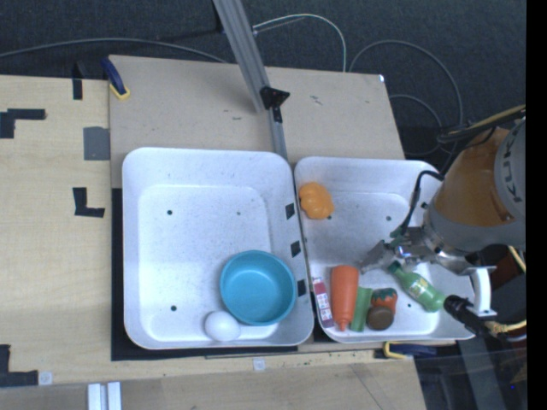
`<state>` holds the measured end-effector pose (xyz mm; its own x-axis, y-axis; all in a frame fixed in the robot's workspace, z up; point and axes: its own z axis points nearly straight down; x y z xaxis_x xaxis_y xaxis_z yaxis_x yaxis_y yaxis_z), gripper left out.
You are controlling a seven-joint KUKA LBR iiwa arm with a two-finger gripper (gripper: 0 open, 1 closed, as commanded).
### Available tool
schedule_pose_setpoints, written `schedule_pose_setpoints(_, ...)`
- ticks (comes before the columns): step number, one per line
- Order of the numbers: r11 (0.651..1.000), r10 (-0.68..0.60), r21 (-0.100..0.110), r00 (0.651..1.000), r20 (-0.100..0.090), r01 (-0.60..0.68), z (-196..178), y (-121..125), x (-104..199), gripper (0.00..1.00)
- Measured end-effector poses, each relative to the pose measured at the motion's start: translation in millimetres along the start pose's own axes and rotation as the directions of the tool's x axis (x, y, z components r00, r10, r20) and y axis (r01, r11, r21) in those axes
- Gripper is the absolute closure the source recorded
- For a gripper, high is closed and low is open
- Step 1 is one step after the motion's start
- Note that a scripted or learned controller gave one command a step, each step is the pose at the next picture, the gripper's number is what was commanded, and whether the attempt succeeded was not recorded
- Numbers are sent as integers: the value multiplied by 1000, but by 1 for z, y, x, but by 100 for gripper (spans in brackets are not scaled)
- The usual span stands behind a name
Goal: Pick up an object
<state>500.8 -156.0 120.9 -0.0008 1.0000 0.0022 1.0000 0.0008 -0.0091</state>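
My gripper [386, 253] hangs low over the middle of the right bin [359, 186], below the grey arm with the orange band [474, 186]. A green bottle [419, 287] lies just to its lower right, close to the wrist. An orange carrot [344, 295] lies a little below and left of the gripper, apart from it. Beside the carrot are a small green piece [362, 308] and a brown and orange object [382, 308]. A rounded orange object [315, 200] rests at the bin's upper left. I see nothing held.
The left bin [171, 195] holds a blue bowl [256, 286] and a white ball [221, 325] near its front wall. A red and white packet [321, 301] lies against the right bin's left wall. A grey pole [244, 37] slants above the bins.
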Motion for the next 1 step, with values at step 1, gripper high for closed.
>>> schedule_pose_setpoints(1,1000,0,-9,1000,4,0,32,0,0,0)
